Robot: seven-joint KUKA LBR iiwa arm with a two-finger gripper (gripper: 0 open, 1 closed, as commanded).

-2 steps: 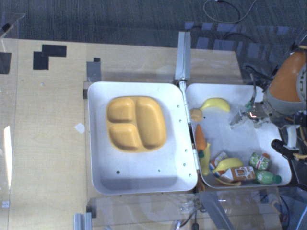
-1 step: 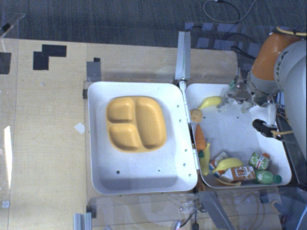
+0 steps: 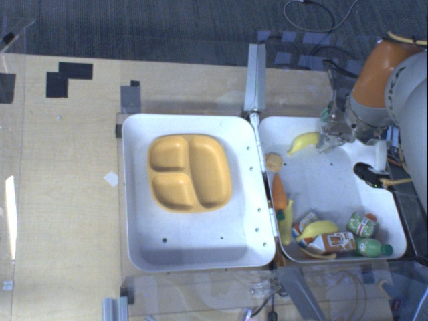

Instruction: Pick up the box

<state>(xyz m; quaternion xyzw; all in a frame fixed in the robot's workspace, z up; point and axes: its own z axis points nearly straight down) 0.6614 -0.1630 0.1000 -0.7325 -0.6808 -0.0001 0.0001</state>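
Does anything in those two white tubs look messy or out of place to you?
Mostly the right bin: the box, a banana and a green bottle lie jumbled in its near corner, the box tilted. The yellow tray in the left bin sits slightly askew. Nothing looks spilled or broken.

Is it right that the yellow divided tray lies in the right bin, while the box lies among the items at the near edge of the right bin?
Not quite. The camera view shows the yellow divided tray in the left bin, not the right one. The box does lie among the items at the near edge of the right bin.
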